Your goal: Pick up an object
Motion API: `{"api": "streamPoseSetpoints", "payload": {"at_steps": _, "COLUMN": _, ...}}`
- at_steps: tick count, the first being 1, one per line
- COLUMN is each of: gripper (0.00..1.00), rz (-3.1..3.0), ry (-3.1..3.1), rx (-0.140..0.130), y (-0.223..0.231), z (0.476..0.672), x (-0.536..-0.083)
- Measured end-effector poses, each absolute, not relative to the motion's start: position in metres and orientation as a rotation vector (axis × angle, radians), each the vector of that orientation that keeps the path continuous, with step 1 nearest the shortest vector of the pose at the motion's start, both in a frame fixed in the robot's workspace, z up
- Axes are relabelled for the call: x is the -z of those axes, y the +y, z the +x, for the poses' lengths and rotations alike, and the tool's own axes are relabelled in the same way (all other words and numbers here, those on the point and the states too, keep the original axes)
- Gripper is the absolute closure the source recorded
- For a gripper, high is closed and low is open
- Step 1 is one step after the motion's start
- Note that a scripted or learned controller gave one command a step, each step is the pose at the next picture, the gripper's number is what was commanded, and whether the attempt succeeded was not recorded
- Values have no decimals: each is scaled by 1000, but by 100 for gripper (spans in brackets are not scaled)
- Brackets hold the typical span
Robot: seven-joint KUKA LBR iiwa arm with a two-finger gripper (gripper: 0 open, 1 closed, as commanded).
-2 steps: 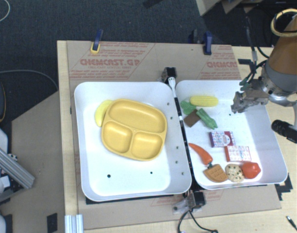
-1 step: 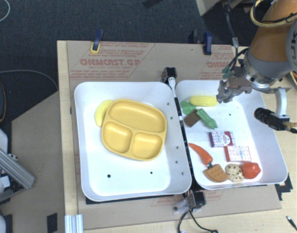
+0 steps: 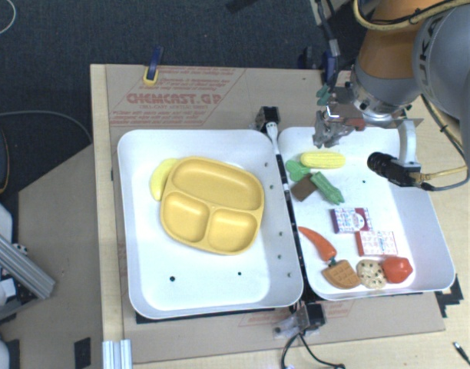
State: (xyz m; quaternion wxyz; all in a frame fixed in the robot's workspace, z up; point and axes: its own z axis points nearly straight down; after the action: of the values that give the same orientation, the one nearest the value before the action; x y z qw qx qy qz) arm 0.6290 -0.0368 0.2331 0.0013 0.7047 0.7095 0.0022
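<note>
The pincer (image 3: 325, 135) hangs over the back of the right bin (image 3: 431, 229), just above the corn (image 3: 322, 160). Near the corn lie a green toy (image 3: 326, 186) and a brown block (image 3: 303, 191). A yellow tray (image 3: 210, 204) sits in the left bin (image 3: 143, 260), with a banana (image 3: 161, 177) peeking out beside it.

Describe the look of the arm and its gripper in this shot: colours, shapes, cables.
The arm is bulky and rounded, grey, with a broad orange band above the wrist. A yellow-edged cable loops around that band. The gripper is a small metal assembly with grey fingers, red and teal parts on its body. A black cylinder on a pale bracket hangs beside it, trailing a thin cable.
</note>
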Motion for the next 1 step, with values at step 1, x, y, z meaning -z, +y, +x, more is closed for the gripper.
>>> {"api": "streamPoseSetpoints", "payload": {"at_steps": 1, "gripper": 100, "rz": 2213, "ry": 2227, "rx": -6, "y": 18, "z": 647, "x": -235}}
